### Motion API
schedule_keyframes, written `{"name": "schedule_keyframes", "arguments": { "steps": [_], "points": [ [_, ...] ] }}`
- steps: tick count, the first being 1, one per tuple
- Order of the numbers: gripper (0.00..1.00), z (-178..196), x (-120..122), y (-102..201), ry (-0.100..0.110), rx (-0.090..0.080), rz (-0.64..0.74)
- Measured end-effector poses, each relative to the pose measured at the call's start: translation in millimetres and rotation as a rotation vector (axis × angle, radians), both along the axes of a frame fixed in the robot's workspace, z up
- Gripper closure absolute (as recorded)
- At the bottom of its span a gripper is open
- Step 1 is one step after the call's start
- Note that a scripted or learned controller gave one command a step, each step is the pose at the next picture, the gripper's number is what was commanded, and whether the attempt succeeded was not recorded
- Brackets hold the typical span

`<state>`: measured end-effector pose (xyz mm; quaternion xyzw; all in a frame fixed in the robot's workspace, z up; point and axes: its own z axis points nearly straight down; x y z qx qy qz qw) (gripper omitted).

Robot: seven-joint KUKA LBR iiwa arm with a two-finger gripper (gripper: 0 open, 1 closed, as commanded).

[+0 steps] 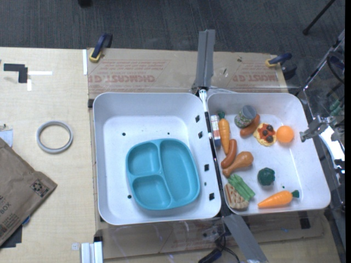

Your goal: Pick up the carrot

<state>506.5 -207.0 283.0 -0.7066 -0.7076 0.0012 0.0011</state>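
An orange carrot [276, 199] with a small green tip lies on its side near the front right corner of the right bin [307, 163], its tip pointing right. A second, smaller carrot [224, 130] with a green top lies along that bin's left wall, towards the back. Both lie free, with nothing touching them from above.
The right bin also holds an orange ball [284, 134], a pizza slice [266, 134], a grey can [246, 115], sausages [229, 152], a drumstick [239, 161], broccoli [266, 176], green beans [242, 186] and a waffle [236, 197]. A blue divided plate [163, 174] sits in the left bin [109, 147]. A tape ring [55, 136] lies on the bench.
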Motion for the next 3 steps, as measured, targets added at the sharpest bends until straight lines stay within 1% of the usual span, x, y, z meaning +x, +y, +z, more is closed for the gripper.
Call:
{"name": "schedule_keyframes", "arguments": {
  "steps": [1,2,3],
  "points": [
    [0.00,-53.8,65.3,12.5,-0.001,-0.001,-0.229],
    [0.00,-80.7,88.5,2.1,-0.002,-0.003,-0.234],
    [0.00,-125.0,90.3,-7.6,-0.002,0.000,-0.052]
  ]
}}
